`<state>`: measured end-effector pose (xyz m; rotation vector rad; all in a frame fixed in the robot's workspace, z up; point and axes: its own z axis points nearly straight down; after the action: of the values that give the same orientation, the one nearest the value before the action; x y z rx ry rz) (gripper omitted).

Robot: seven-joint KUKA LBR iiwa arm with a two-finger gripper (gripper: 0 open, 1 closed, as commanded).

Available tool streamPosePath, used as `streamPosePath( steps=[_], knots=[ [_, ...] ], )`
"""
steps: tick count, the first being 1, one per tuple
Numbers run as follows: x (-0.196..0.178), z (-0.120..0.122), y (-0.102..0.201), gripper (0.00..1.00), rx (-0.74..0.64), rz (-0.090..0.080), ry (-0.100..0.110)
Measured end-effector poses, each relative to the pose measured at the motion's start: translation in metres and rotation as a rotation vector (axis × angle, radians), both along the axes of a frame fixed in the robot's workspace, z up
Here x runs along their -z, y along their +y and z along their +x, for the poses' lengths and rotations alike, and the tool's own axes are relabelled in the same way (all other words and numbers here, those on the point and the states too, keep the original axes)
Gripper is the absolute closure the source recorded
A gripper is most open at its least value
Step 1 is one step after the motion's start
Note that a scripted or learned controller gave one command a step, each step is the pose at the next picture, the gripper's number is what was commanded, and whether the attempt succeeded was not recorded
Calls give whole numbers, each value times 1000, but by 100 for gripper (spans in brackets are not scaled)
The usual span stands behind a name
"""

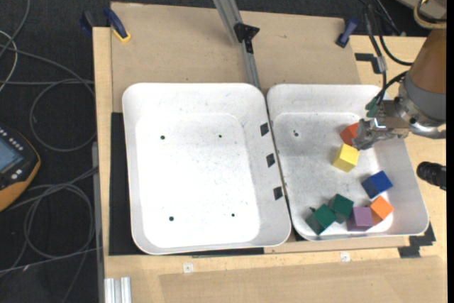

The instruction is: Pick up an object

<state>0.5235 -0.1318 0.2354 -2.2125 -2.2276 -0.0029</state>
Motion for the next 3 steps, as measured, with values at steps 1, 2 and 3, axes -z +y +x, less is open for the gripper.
streamPosePath(
  steps=[1,2,3],
  knots=[
    [2,21,41,100,1,-1,-2],
    [11,37,90,100,0,-1,-1],
    [18,58,143,100,-1,0,-1]
  ],
)
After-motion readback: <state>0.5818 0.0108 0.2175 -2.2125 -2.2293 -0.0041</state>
